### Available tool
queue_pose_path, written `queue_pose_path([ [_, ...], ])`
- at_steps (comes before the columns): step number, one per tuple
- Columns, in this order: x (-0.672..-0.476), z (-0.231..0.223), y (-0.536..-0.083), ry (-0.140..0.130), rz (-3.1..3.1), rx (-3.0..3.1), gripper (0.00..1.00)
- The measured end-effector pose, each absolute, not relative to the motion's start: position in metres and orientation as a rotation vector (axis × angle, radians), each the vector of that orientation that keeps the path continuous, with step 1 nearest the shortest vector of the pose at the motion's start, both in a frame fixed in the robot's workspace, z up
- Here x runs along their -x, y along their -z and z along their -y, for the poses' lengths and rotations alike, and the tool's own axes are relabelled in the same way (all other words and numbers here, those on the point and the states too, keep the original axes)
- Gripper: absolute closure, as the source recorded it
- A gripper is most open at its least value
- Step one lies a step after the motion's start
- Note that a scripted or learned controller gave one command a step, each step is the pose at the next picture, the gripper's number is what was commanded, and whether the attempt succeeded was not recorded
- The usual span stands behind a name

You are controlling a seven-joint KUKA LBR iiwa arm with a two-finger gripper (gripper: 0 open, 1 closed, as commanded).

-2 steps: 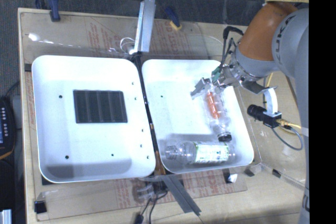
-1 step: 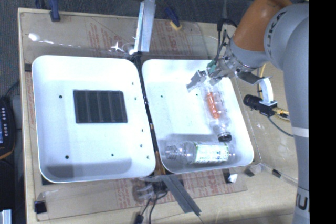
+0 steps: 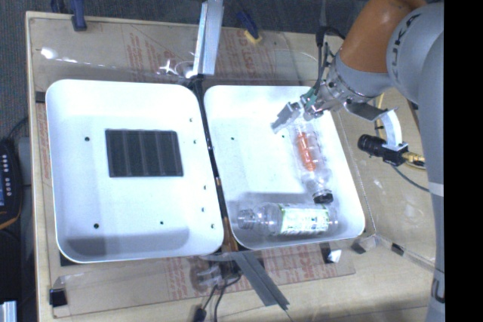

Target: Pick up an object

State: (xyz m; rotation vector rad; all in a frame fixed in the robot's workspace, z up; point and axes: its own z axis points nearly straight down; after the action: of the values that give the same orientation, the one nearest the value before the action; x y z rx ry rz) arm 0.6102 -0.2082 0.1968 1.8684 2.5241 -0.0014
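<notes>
**Inspector:** What was the state of the job at the time of inspection?

**Assistant:** No pick had been made, as far as the camera view showed. The gripper [image 3: 290, 115] stood over the upper part of the right bin [image 3: 249, 162], with nothing visible between its fingers. Whether the fingers were open or closed, I could not tell; they were too small and pale against the white floor.

**Inspector:** And the candidates for picking?

**Assistant:** Two, both lying on the floor of the right bin. A clear bottle with orange contents [image 3: 308, 154] lay lengthwise, its dark cap toward the near edge; its upper end sat just beside and below the gripper. A second clear bottle with a green label [image 3: 290, 220] lay crosswise along the near wall, close to the first bottle's capped end.

**Inspector:** The other bin?

**Assistant:** The left bin [image 3: 75, 162] held only a dark ribbed rectangular pad [image 3: 143, 153], well apart from the arm.

**Inspector:** Your assessment of what remained?

**Assistant:** In my judgement, essentially the whole task: descent, closing on an item, and the lift. The orange-filled bottle appeared the likelier target, given its nearness. Being round and smooth, it could roll or slip.
</notes>
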Motion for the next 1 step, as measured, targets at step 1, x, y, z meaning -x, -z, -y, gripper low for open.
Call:
queue_pose_path([
  [1, -0.6254, 0.2077, -0.1936, 0.000, -2.575, -1.795, 0.00],
])
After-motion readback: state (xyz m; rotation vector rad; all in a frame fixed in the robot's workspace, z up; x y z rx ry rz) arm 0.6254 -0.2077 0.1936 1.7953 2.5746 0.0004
